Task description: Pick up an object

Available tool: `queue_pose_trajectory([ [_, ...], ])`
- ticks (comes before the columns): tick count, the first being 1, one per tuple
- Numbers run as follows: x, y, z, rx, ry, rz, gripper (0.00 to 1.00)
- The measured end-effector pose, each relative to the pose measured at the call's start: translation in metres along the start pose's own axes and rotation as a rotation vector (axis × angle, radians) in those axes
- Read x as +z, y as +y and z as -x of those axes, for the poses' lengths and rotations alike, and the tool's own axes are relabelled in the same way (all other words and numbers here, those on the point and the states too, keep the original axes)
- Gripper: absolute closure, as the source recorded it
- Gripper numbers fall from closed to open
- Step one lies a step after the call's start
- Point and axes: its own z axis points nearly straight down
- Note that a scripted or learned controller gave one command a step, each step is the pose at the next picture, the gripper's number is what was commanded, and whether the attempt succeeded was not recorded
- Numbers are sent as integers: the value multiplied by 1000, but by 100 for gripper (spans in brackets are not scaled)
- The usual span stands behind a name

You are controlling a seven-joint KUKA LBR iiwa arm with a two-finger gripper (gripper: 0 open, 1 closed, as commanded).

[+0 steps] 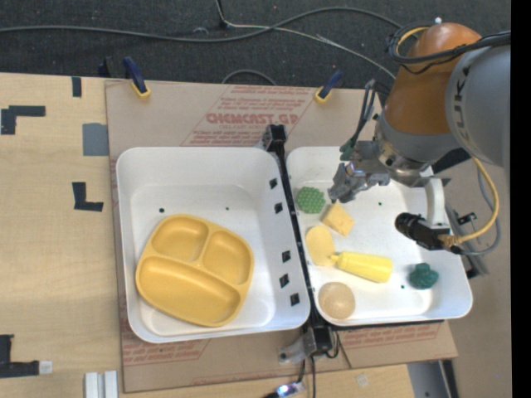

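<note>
Camera view: jaws (342, 191) hover above the yellow wedge (337, 219) in the right bin (448, 305).
Jaws' state: you cannot tell.
Your move: descend squarely over the wedge, avoiding the green ball (310, 199).

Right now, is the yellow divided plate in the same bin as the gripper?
No. The yellow divided plate lies in the left bin, while the gripper hangs over the right bin.

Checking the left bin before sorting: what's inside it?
The left bin holds a yellow divided plate, its three compartments bare. Whatever lies beneath the plate is covered.
</note>
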Motion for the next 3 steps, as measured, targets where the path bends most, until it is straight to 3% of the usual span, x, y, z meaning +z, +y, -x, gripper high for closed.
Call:
queue_pose_trajectory([
  [2, -1, 40, -90, -1, 0, 2, 100],
  [3, 23, 72, -130, 1, -1, 0, 100],
])
